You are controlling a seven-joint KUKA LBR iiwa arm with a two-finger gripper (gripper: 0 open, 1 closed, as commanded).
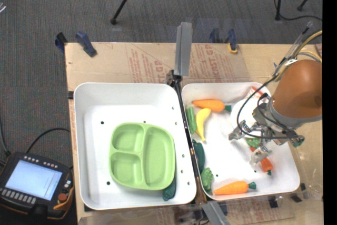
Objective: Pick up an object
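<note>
Pincer (257, 151) over orange-red toy (266, 164) (small)

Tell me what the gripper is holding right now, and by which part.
Cannot be told. The gripper is low in the right bin over a small orange-red toy, but the arm hides any hold.

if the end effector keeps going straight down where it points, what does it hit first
Likely the small red-orange toy lying under the end effector in the right bin; depth is hard to judge from this slanted view.
</note>
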